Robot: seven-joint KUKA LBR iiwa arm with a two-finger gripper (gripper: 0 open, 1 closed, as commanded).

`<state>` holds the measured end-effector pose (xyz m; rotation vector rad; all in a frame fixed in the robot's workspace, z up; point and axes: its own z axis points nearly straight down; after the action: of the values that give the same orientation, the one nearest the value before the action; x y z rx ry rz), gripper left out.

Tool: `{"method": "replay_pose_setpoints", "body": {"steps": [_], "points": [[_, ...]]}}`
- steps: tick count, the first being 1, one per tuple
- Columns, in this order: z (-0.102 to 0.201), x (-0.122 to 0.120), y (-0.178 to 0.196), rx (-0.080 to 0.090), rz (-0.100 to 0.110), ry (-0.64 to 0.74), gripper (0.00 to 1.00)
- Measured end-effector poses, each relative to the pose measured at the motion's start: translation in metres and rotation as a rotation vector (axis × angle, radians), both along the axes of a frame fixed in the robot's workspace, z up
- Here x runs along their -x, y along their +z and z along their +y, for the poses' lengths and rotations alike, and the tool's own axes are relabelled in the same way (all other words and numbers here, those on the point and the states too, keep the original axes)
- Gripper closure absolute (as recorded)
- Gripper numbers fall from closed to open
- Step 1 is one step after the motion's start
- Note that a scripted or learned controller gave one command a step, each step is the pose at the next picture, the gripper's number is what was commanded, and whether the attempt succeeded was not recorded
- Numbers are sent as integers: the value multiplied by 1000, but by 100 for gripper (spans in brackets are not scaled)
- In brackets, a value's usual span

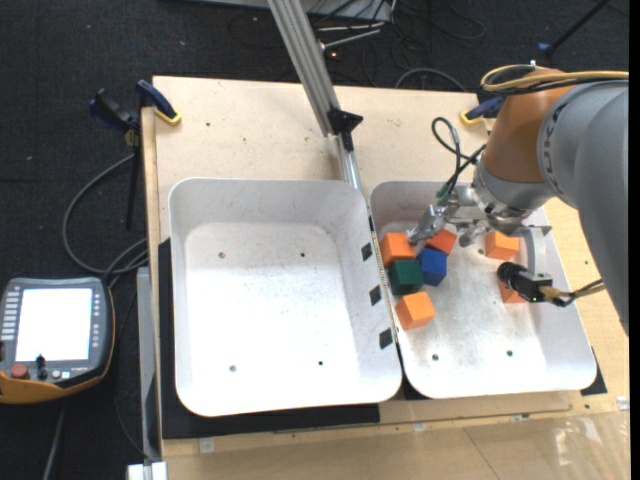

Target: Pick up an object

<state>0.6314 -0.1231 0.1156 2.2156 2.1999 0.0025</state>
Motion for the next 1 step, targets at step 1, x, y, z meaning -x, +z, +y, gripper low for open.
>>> {"method": "replay_pose_setpoints", "body": {"steps": [1], "points": [[-40, -5, -18, -11, 9, 3, 0]]}}
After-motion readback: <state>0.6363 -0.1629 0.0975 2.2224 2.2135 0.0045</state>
